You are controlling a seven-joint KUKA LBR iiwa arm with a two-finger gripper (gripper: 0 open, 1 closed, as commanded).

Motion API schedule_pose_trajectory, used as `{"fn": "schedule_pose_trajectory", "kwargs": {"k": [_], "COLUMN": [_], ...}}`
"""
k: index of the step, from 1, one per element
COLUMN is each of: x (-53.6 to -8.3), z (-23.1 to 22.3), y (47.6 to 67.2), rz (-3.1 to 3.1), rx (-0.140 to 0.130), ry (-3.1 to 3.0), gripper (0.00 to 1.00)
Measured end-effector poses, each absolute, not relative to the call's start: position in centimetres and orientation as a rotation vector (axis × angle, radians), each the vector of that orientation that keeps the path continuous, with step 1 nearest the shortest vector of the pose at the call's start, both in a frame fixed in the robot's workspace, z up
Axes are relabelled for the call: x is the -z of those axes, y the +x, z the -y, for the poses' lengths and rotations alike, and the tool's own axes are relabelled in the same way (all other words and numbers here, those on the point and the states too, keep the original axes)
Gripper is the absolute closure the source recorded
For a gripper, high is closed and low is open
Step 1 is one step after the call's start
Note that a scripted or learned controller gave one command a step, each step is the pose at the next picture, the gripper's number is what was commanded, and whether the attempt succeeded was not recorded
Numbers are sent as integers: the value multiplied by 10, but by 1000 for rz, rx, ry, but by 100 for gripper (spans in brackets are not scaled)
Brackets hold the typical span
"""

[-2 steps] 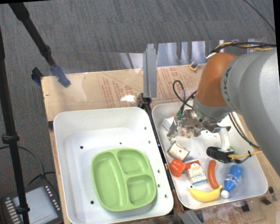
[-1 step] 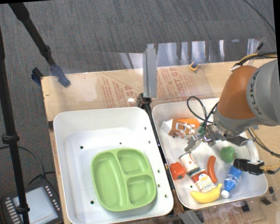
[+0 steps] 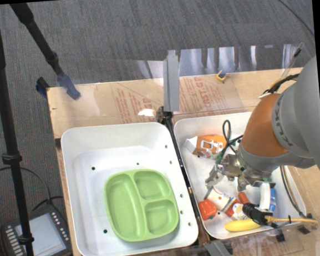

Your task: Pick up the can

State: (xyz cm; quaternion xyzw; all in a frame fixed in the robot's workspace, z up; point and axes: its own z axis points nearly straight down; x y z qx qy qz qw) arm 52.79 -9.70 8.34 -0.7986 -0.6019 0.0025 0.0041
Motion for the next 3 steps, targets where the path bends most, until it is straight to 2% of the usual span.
{"fn": "schedule_pose_trajectory", "kwargs": {"k": [1,2,3], "x": [-83,-76,-84], "z": [143,127,122], "y": [583,622,629], "rz": [1797,1449,1468], "rx": [-9,-93,-63], "ry": [-2570,-2735,-2742], "gripper": [0,0,100]}}
